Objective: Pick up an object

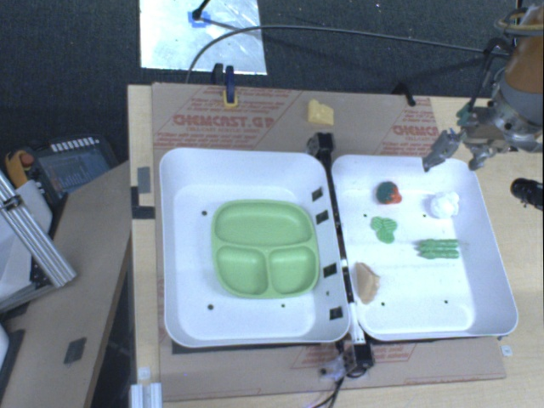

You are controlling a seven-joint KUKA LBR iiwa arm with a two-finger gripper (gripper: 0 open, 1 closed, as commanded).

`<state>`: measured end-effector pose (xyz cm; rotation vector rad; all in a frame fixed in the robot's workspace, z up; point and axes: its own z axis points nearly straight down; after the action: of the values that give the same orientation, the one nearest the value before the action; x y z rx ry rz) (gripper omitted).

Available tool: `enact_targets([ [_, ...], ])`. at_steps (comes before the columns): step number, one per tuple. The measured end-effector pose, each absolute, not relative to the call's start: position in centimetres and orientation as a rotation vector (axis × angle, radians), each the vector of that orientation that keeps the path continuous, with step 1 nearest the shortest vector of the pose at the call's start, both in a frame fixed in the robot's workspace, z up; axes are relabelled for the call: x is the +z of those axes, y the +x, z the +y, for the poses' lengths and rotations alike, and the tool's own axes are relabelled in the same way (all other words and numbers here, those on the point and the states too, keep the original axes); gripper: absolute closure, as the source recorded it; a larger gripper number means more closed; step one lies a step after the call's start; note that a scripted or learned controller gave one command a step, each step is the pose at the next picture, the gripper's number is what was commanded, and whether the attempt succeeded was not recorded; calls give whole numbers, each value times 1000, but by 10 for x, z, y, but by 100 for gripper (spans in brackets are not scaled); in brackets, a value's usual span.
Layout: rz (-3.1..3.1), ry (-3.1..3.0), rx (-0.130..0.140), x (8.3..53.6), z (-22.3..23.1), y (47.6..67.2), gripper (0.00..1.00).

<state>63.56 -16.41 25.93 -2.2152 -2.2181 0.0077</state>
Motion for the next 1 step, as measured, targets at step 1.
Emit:
enact_targets([
  [1,-2226,-2219,-2,265,-164,638,0],
])
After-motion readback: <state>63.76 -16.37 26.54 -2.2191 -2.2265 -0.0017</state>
